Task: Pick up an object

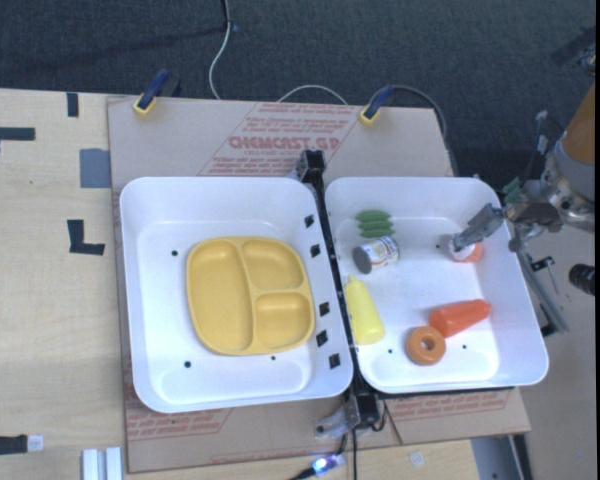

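My gripper (478, 233) reaches in from the right over the right bin's (500, 368) far right part. Its tip is just above a small red-orange object (468, 254), which it partly hides; I cannot tell whether they touch. In the same bin lie a green pea pod (374, 223), a small can on its side (377, 255), a yellow bottle-like piece (362, 311) by the left wall, an orange carrot (460, 316) and a brown donut (425, 345).
The left bin (145, 268) holds a yellow divided plate (250, 293). A black divider (325, 268) runs between the bins. Both bins rest on a cardboard sheet (270, 143) held by two clamps at the back.
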Tool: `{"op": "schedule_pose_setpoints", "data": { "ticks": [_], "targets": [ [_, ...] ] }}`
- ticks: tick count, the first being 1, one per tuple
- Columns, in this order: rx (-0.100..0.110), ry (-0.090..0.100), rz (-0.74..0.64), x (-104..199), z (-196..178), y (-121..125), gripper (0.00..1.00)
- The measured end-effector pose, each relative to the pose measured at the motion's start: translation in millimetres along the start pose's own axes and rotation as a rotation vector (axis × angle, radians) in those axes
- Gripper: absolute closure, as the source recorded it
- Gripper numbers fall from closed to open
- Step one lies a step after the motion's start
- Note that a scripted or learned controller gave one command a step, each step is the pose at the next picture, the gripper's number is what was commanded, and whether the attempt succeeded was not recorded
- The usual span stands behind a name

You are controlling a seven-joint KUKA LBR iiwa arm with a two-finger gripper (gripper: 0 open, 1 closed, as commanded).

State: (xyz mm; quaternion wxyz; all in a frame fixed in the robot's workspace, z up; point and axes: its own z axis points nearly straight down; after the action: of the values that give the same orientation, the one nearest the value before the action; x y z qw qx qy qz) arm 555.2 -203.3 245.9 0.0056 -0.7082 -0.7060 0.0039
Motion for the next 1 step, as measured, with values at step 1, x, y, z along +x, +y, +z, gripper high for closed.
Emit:
{"op": "schedule_pose_setpoints", "data": {
  "ticks": [1],
  "targets": [
    [-0.012,-0.003,-0.004,0.6,-7.1,2.5,0.00]
  ]
}}
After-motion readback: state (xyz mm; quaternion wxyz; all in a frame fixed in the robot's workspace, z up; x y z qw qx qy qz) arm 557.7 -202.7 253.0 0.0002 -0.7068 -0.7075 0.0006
